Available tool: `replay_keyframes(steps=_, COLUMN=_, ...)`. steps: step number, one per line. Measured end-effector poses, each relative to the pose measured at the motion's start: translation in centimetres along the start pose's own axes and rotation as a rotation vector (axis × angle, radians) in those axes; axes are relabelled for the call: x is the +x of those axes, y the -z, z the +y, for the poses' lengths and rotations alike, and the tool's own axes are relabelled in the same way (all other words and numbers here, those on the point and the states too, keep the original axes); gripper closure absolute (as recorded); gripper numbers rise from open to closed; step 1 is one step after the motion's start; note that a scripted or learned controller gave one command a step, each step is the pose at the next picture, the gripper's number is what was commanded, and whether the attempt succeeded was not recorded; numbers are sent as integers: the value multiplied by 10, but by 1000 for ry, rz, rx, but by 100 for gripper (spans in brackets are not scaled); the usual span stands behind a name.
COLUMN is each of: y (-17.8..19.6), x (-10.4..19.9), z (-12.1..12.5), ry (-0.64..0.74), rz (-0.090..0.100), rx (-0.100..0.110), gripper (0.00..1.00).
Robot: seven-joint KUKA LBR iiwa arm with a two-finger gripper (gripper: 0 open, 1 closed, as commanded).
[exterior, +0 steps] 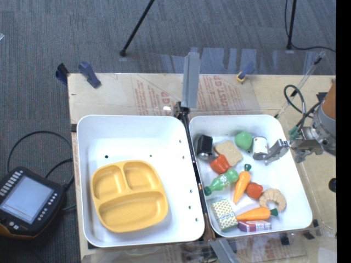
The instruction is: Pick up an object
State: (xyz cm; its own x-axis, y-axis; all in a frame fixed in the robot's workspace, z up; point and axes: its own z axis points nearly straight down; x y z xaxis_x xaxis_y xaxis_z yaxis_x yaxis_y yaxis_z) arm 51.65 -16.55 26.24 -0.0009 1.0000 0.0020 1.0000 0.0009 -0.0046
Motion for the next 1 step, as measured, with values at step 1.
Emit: replay_keyframes(steps=1, y=-136, x=27, z=29, ry=207, rz=3, rx=9, gripper=0)
